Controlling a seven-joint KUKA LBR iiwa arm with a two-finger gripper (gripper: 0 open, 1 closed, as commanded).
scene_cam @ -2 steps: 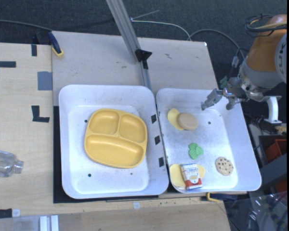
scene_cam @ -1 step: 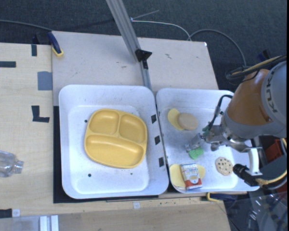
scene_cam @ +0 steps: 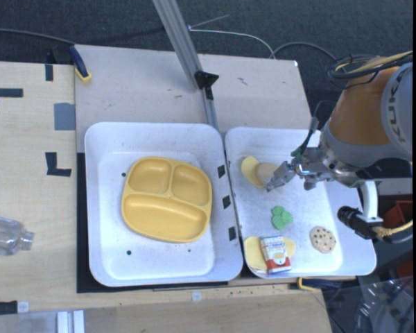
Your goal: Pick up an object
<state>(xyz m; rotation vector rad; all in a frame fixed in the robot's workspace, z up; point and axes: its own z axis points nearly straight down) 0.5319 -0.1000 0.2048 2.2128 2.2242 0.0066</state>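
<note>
The right bin (scene_cam: 350,259) holds a yellow and tan rounded piece (scene_cam: 252,170) near its far left corner. A green toy (scene_cam: 282,218), a round cookie (scene_cam: 322,239) and a small red and white carton (scene_cam: 274,253) lie toward its front. The carton rests on a flat yellow piece (scene_cam: 252,248). My gripper (scene_cam: 277,177) reaches in from the right, low over the bin. Its tip is right beside the tan end of the rounded piece; I cannot tell whether it touches. Nothing is visibly held.
A yellow divided plate (scene_cam: 168,198) lies in the left bin (scene_cam: 97,186). A slanted metal pole (scene_cam: 177,30) ends at the bins' far edge. A clear bottle (scene_cam: 3,233) lies on the bench at far left.
</note>
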